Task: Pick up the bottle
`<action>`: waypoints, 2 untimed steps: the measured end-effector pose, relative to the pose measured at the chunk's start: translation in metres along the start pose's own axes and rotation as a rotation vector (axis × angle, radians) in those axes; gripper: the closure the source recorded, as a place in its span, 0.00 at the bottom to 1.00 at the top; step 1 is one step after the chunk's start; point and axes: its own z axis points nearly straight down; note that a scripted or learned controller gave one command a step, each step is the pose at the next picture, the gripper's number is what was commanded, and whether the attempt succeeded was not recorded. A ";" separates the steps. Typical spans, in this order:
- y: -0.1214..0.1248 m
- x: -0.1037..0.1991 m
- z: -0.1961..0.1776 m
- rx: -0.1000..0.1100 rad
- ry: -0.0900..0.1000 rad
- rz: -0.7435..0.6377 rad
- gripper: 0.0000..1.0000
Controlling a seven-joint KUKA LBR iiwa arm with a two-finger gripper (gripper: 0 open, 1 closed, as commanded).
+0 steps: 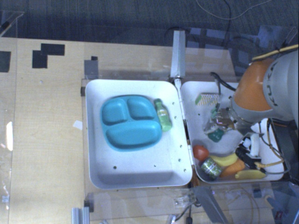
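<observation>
A small green bottle point(163, 115) lies on its side in the left bin point(135, 174). It rests against the right edge of a blue divided plate point(130, 122). My gripper point(218, 122) hangs over the middle of the right bin point(188, 93), well to the right of the bottle and across the wall between the bins. A small teal object point(216, 135) sits just below the gripper. Whether it touches the gripper is unclear.
The near end of the right bin holds a red fruit point(201, 152), a can point(211, 168), a banana point(225, 160), a carrot point(233, 169) and a yellow piece point(250, 174). A green-and-white item point(206, 98) lies at its far end. The arm's orange band point(252, 88) rises at the right.
</observation>
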 end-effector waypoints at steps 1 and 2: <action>-0.013 0.010 0.003 -0.021 -0.006 -0.175 1.00; -0.027 0.007 0.003 -0.024 -0.006 -0.286 1.00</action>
